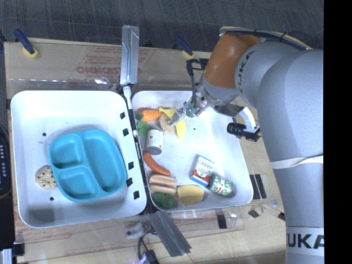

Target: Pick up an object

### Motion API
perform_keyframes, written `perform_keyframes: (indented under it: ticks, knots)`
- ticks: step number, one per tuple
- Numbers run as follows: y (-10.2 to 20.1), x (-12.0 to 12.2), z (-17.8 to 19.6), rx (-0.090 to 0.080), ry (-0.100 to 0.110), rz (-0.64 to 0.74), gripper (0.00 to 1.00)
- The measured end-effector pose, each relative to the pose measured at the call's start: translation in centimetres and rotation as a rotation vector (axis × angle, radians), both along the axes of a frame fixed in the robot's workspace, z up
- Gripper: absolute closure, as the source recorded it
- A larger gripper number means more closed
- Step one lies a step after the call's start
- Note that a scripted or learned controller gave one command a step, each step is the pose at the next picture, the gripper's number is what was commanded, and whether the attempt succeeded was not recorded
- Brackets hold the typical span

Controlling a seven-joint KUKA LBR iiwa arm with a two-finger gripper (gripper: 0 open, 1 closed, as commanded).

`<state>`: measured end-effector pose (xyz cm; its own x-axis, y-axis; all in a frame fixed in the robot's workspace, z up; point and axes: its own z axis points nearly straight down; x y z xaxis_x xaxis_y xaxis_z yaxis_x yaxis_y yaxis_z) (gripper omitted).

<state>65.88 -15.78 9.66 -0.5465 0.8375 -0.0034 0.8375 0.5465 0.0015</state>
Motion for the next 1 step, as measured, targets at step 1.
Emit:
perform_keyframes:
  ticks: [1]
  knots:
    - [5.14, 0.08, 7.34, 0.001, -0.005, 0.08, 1.0]
